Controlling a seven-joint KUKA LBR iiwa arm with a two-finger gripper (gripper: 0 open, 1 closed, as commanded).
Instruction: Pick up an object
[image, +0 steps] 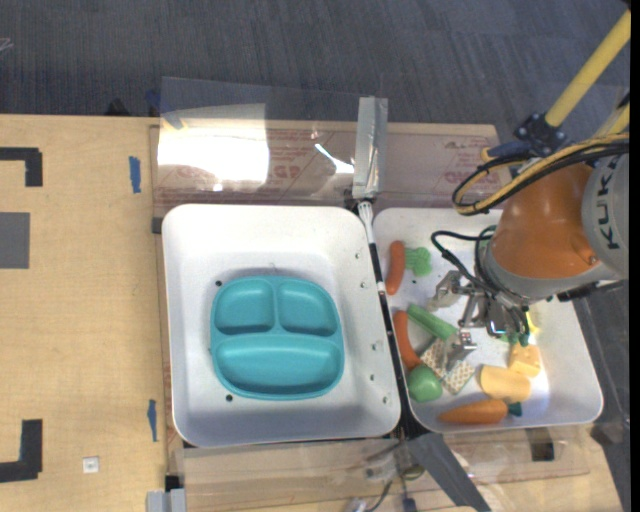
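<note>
Orange toy carrot (474, 411) lies nearest you in the right bin (585, 385), a yellow piece (508, 380) just beyond it and a green ball (424, 384) to its left. Farther in, the end effector (478, 322) hovers over a green pod (432, 322); you cannot tell how it is set. Aim for one isolated piece, descending squarely. The left bin's teal tray (277, 336) stays out of it.

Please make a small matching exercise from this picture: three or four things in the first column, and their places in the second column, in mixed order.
1. teal tray
2. gripper
3. long orange carrot
4. clear plastic sheet

a. near the front edge of the right bin
b. behind both bins
c. in the left bin
d. above the toys in the right bin

Pairs: 1-c, 2-d, 3-a, 4-b
</note>
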